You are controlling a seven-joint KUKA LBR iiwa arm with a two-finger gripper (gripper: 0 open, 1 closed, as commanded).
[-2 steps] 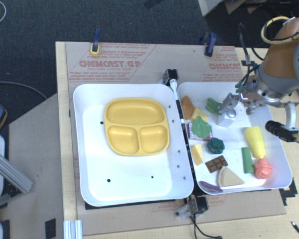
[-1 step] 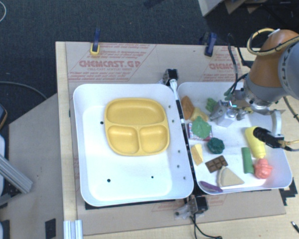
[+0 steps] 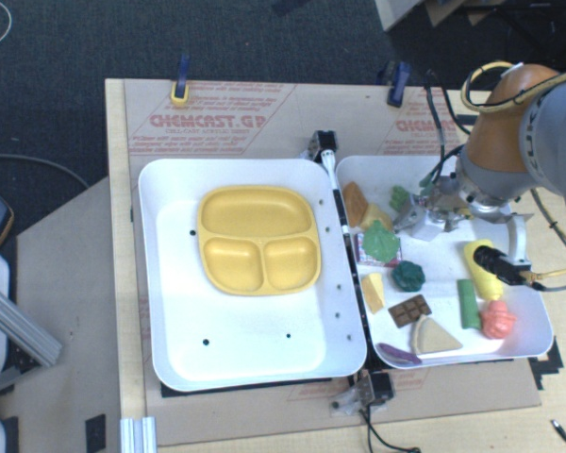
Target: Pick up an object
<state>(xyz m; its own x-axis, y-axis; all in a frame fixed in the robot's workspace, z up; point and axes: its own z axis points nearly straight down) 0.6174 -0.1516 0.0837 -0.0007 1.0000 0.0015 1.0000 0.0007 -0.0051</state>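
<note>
The gripper (image 3: 434,213) sits low in the right bin (image 3: 538,343), near its far side, and whether its fingers are open or closed cannot be told from this slanted view; nothing shows between them. The candidates all lie in that bin: a green leafy piece (image 3: 380,243) just left of the gripper, a dark green lump (image 3: 407,275), a brown chocolate bar (image 3: 409,310), a yellow wedge (image 3: 372,293), a green stick (image 3: 468,303), a banana (image 3: 481,268) and a pink piece (image 3: 497,320). My judgement is that the leafy piece is the nearest target, but it is crowded against the divider (image 3: 340,225), so a straight descent with the fingers across its narrow side would serve best. The middle of the bin offers freer room. The left bin (image 3: 170,347) holds a yellow tray (image 3: 259,239).
</note>
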